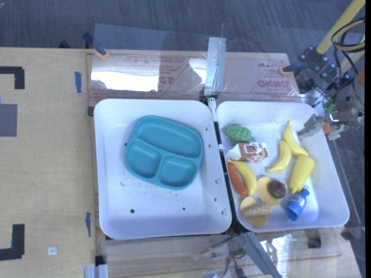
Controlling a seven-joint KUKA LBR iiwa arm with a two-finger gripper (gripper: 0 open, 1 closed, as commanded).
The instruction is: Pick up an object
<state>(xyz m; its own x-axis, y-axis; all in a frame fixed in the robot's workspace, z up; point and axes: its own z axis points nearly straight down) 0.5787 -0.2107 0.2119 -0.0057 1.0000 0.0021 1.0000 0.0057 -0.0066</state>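
the gripper (310, 126) hangs at the upper right rim of the right bin (339, 210), and from this slanted view i cannot tell how it is set; nothing is seen held in it. the nearest thing to pick is the banana (286, 149), lying in the upper right part of that bin just beside the gripper, curved, with a yellow bottle (301, 172) touching its lower side. it looks like a light plastic toy, stiff and smooth, so it will probably slip if pinched at the tapering tip; the thicker middle, taken across the curve, seems the safer hold, though the bottle crowds that side. further along lie a green leafy piece (237, 133), a small milk carton (250, 151), a second banana (248, 177) with a carrot (236, 181) against it, a round brown-topped piece (272, 189) and a blue bottle (296, 205), all packed close. the left bin (110, 213) holds a blue divided plate (163, 151), well apart from the arm
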